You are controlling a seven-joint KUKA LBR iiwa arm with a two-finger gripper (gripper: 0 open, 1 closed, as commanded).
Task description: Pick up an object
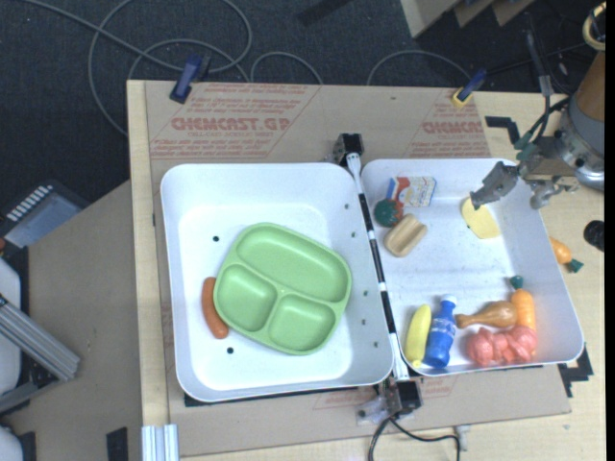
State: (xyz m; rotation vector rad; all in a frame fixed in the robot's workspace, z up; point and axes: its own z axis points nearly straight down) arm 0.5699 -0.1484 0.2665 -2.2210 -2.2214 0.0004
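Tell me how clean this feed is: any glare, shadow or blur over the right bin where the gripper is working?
Camera view: lighting is even, with mild glare bleaching the white bin walls; the gripper looks slightly soft and casts only a faint shadow beside the pale yellow piece; the toys along the near wall, such as the blue bottle, read sharply.

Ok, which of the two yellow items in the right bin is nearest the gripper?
The pale yellow piece at the bin's upper right, directly under the gripper. The banana lies far off by the blue bottle.
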